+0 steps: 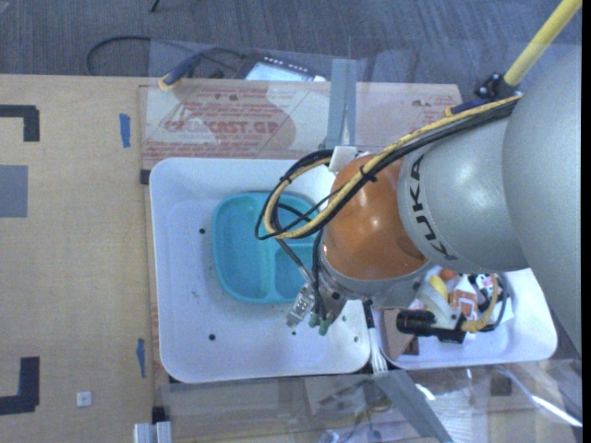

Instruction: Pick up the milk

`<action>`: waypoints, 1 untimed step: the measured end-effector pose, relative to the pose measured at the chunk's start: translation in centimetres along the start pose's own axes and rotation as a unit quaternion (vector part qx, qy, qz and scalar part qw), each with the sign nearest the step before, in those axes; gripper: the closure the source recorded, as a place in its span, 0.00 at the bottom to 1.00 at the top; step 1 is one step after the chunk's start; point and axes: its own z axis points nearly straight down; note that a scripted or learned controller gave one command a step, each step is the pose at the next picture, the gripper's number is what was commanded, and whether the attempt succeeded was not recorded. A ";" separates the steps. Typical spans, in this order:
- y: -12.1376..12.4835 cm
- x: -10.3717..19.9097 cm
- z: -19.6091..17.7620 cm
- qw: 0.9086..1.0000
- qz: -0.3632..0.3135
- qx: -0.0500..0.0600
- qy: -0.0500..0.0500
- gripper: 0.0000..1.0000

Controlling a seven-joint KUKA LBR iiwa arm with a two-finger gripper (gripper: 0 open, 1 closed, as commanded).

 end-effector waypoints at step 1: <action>-0.1 -0.1 0.0 1.000 0.001 0.000 0.000 0.00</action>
